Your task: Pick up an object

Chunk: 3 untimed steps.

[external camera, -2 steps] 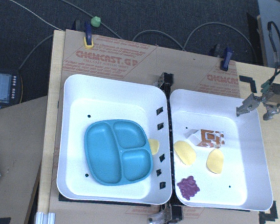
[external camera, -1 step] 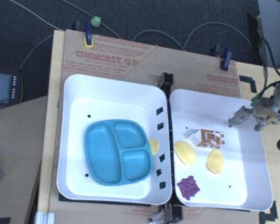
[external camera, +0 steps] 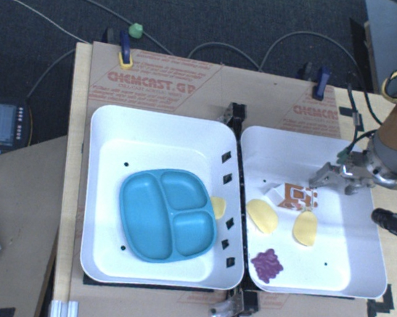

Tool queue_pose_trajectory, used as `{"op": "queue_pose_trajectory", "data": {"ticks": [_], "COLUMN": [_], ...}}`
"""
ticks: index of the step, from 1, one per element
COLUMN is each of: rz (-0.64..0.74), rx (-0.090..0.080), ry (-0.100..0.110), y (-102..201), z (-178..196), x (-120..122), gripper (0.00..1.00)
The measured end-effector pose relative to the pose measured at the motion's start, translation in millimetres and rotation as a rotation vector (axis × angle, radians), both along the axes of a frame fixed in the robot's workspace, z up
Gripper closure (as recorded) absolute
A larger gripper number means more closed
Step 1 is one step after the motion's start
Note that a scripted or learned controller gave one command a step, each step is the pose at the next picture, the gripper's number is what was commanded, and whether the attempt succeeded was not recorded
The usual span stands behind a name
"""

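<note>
Two white bins point(external camera: 100, 177) are set on the tabletop. Yellow pieces point(external camera: 304, 228), a purple grape bunch point(external camera: 267, 264) and an orange-patterned packet point(external camera: 298, 197) lie in the right bin, near the gripper point(external camera: 326, 173); gripper state cannot be told.

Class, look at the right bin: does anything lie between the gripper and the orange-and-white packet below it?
Nothing visible does. The gripper hangs at the upper right of the right bin, and bare white floor separates it from the packet. The two yellow pieces and the purple grapes lie beyond the packet, nearer the front.
</note>
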State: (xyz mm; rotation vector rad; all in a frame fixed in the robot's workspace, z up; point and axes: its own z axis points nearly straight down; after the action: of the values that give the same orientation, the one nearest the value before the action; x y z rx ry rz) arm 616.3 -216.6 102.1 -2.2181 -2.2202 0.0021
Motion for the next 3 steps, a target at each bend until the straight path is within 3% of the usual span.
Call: {"op": "queue_pose_trajectory", "data": {"ticks": [1,3], "rz": [0.0,0.001], "rx": [-0.001,-0.004], "ry": [-0.005,-0.011], "y": [0.0,8.0], "z": [14.3,137.1], "x": [1.4,-2.7], "gripper": [1.0,1.0]}}
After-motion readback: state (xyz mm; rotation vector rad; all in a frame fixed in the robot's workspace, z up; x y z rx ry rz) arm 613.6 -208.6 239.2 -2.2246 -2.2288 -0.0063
